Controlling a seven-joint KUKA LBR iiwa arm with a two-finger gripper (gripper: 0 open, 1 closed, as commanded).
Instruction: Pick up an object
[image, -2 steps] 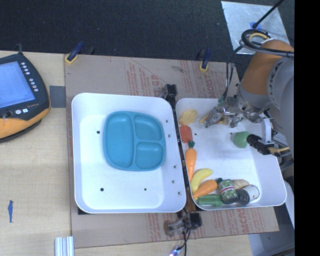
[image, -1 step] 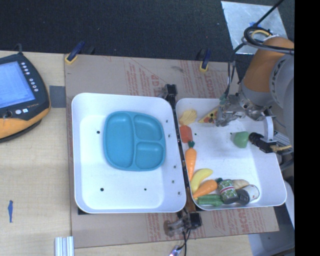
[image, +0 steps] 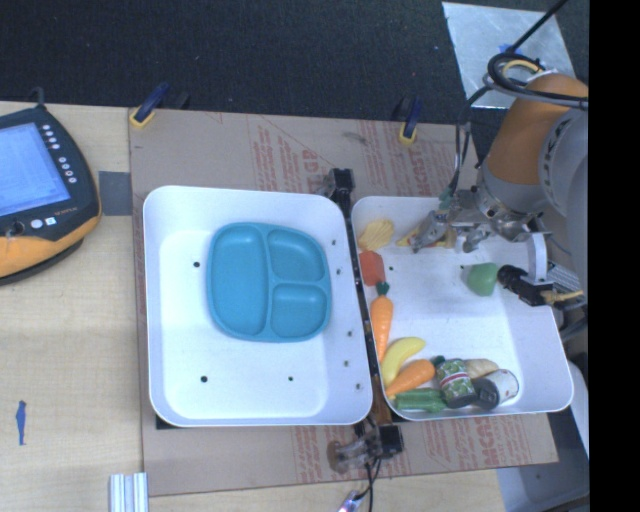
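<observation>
Your grey two-finger gripper (image: 437, 236) hovers at the right white bin's (image: 545, 385) far edge; its grasp state is unreadable.

Grey arm (image: 560, 150) with an orange band (black cables looped above).

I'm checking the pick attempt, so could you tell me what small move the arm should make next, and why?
Probably a short descent toward the yellow piece at the right bin's far-left corner. The gripper sits at that far end with nothing visibly between its fingers, and that piece and the green object lie closest.
</observation>
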